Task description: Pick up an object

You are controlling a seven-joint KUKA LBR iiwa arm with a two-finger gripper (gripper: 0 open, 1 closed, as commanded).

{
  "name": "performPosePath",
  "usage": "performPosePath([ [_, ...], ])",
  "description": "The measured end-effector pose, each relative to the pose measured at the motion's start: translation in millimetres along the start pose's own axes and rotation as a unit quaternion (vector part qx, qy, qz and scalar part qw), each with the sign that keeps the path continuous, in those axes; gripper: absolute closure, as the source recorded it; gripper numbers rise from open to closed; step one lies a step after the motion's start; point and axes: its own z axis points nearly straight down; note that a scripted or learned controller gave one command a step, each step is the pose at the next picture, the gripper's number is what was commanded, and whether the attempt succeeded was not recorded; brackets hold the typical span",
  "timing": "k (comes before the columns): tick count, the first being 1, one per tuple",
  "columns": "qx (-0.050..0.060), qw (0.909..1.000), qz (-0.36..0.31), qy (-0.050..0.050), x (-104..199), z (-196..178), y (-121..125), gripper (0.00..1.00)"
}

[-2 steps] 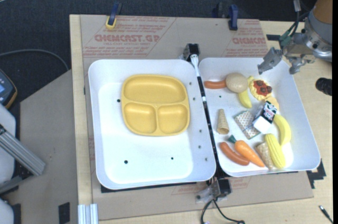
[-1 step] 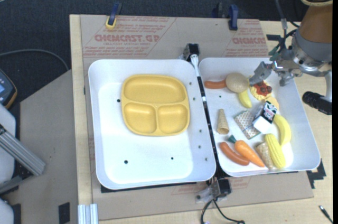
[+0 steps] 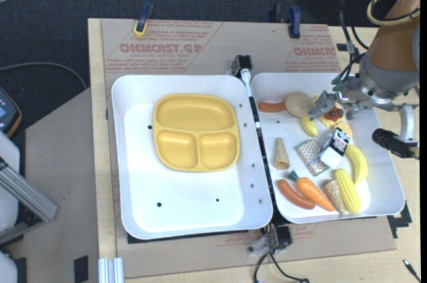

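Grey and orange-banded, reached in from 3 o'clock and hung the gripper (image 3: 328,105) low over the 1 o'clock part of the right bin (image 3: 280,85). Could not tell whether the grip was released or clenched; saw nothing clearly held. Found a red-and-yellow piece (image 3: 331,117) directly beneath the gripper, partly covered by it. Noted a small yellow banana (image 3: 309,126) just at 8 o'clock of the gripper, a beige round piece (image 3: 297,103) at 9 o'clock of it, and an orange-red sausage (image 3: 271,106) beyond that, near the bin's 11 o'clock wall. Counted more toy food toward 6 o'clock: a white-and-black box (image 3: 335,147), a cone (image 3: 281,153), a larger banana (image 3: 357,163), a corn cob (image 3: 347,190) and two carrots (image 3: 305,193) side by side at the bottom rim. Saw the left bin (image 3: 133,161) carrying a yellow divided tray (image 3: 197,131) toward its 12 o'clock half. Found both bins resting side by side on the counter (image 3: 167,38).
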Motion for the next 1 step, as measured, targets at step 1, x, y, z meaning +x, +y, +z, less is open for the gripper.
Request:
performPosePath([
  [1,0.000,1.0000,0.000,0.000,-2.4,62.9,-3.2,0.00],
])
